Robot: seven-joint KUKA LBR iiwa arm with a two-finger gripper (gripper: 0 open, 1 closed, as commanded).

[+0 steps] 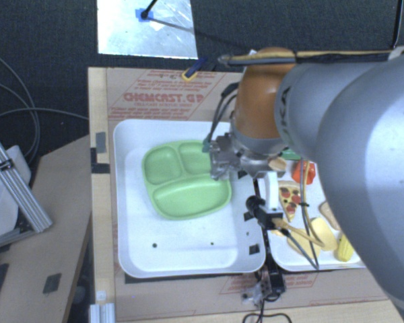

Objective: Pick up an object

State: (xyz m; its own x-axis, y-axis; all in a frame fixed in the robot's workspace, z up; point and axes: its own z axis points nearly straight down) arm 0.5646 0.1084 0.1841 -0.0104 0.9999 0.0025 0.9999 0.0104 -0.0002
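The grey arm [350, 133] looms closest, its gripper [223, 161] at the green tray's [185, 180] rim; its grip cannot be told. That shallow edge could slip free.

Green divided plate [186, 180] lies flat in the left bin (three compartments); right edge under the arm.

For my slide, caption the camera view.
Grey arm's claw at the green divided tray in the left white bin.
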